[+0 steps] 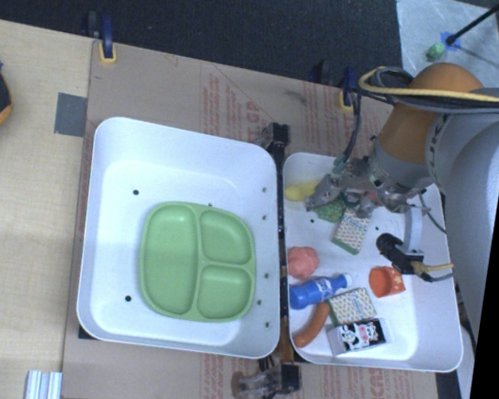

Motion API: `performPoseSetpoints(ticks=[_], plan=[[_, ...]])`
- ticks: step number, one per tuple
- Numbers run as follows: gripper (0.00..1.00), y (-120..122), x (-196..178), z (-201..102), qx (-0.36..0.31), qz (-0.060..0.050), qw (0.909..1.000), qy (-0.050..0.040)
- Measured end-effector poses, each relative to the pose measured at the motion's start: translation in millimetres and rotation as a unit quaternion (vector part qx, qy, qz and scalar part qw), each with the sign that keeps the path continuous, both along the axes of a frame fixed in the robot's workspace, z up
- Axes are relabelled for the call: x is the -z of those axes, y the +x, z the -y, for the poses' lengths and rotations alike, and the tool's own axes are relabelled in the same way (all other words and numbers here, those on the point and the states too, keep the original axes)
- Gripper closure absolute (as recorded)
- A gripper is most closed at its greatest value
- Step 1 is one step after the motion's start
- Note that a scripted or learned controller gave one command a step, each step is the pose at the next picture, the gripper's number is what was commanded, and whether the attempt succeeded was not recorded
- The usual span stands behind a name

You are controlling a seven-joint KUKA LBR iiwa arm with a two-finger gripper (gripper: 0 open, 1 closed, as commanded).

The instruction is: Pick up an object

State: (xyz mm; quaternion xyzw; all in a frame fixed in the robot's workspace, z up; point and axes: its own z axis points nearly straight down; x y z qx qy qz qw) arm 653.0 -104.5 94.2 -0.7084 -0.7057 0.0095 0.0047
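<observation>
no brand or label reads clearly: the brown cardboard sheet under the bins carries rows of faded red lettering, too blurred to make out, and the small black-and-white box near the front of the right bin bears print too small to read. the gripper hangs low over the far end of the right bin, and from this angle i cannot tell whether the claw is open or closed. a green item lies just beside the claw on the side toward the left bin, partly hidden by it. a small speckled card lies tilted just in front of the claw. these two are the things nearest to it. a yellow piece sits a little farther off, close to the bin's wall next to the left bin. toward the front, well apart from the claw, lie a pink ball, a blue bottle on its side, an orange sausage, a speckled box touching the black-and-white box, and an orange cup. the left bin holds a green divided plate lying flat.
</observation>
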Motion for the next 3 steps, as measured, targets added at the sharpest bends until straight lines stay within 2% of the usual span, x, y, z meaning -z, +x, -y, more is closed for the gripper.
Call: performPoseSetpoints(ticks=[1, 2, 3], plan=[[0.00, 0, 0, 0, 0.000, 0.000, 1.0000, 0.0001], [0.00, 0, 1, 6, -0.001, -0.001, 1.0000, 0.0042], [0.00, -89, -1, 15, -0.004, 0.012, 0.9999, 0.0017]])
